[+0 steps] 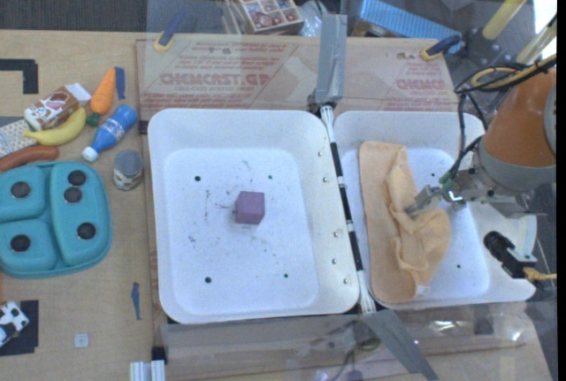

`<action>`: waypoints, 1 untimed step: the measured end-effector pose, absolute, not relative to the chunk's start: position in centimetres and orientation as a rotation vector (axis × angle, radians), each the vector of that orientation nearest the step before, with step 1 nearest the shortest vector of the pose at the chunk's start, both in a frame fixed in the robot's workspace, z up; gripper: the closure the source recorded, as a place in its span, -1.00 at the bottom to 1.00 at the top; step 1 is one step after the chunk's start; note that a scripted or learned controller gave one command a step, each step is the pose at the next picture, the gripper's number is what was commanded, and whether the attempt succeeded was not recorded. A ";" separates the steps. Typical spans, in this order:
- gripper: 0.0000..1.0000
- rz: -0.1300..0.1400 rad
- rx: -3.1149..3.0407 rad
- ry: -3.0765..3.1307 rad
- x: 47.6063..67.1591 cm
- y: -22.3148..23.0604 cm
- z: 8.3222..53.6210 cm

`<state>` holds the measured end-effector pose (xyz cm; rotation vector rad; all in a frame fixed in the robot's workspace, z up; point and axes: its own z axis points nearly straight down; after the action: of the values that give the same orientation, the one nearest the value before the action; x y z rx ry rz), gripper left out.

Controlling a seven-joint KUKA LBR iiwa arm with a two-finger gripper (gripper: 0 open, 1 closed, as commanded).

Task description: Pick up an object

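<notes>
Two shallow white plastic bins sit side by side on a wooden table [71, 61]. The left bin [177, 149], speckled with dark flecks, holds a small matte purple cube [249, 208] near its middle. The right bin [460, 273] holds a soft, crumpled yellow cloth [402, 238], folded in a long heap. The grey arm's hand [428, 198] rests at the cloth's upper right edge; whether its tips are apart or pinching fabric is too small to tell. The arm is cut off at the right.
</notes>
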<state>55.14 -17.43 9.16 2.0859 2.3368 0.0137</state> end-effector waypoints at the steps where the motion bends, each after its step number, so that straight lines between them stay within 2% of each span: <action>1: 1.00 0.020 2.088 2.332 55.3 -17.5 10.1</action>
<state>55.28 -17.49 10.08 2.0882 2.3321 0.0197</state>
